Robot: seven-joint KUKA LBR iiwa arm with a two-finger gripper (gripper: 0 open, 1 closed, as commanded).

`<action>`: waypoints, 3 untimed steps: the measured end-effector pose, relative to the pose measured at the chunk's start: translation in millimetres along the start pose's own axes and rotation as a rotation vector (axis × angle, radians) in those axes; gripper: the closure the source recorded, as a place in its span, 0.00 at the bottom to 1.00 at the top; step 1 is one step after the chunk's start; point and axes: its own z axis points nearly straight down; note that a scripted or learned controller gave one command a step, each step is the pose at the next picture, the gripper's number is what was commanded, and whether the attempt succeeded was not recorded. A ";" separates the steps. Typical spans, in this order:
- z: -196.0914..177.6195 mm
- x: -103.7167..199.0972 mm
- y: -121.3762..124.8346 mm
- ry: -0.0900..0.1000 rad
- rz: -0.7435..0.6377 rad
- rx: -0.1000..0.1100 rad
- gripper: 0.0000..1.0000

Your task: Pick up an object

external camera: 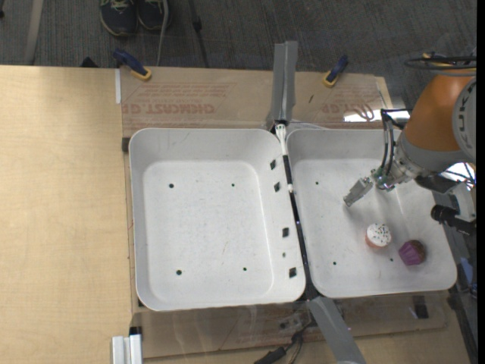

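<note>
Low in the frame, right of centre, a grey bar (337, 334) juts from the front edge of the bench, just below the seam between the two bins. Above it the right bin (326, 275) holds two small things near its lower right corner: a white and orange ball (378, 236) and, just beside it to the right, a purple cup-shaped piece (412, 252). The arm (439, 116) comes in from the right edge, its orange band high at the upper right, wrist angled down and leftward. The gripper (356, 196) hangs over the middle of the right bin, up and left of the ball and apart from it; whether its claw is apart or together cannot be told. The left bin (151, 279) lies alongside.
</note>
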 end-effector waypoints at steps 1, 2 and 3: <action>1.0 91.5 -77.3 0.002 0.012 0.001 0.00; 0.4 2.0 -39.4 0.000 -0.101 0.000 0.00; 0.6 21.0 -118.2 0.001 -0.112 0.000 0.00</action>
